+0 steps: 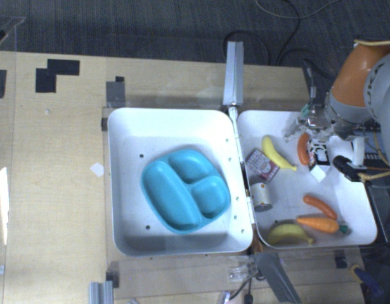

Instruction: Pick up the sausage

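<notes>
1. Reddish-orange, the sausage [302,149] lies in the right bin [372,230], near its back, just right of a banana [276,152].
2. The gripper [316,145] hangs touching or just over it; whether it is spread or pinching, I cannot tell.
3. It looks light, smooth and rounded, likely slippery; gripping across its middle seems safest.

No lettering is legible anywhere (the small packet [259,164] in the right bin [366,233] bears print too blurred to read).
</notes>
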`<state>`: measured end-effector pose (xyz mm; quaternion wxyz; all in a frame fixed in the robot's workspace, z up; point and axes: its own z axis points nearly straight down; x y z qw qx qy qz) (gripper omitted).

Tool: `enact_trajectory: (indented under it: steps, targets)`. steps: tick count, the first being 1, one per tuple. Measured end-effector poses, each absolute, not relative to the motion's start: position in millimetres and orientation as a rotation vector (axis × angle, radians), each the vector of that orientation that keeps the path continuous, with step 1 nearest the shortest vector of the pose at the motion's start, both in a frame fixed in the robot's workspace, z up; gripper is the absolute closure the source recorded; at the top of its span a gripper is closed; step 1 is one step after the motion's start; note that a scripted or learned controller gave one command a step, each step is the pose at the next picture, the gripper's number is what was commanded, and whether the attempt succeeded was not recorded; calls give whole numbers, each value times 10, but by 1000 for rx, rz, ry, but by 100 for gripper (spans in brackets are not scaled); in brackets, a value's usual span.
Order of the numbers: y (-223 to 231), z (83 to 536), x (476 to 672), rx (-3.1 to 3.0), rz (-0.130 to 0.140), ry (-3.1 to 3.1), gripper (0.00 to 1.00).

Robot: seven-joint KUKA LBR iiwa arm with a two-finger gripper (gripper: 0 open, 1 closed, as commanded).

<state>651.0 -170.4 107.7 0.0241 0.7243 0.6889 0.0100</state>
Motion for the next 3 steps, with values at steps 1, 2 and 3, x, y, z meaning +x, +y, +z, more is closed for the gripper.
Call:
enact_trajectory:
  steps: [1,2,3]
  targets:
    - [-1504,1079,6502,2215,33,2159,0]
    - [-1427,915,6529,2258,14,2165,0]
    - [-1259,881,6297,2257,8,2176,0]
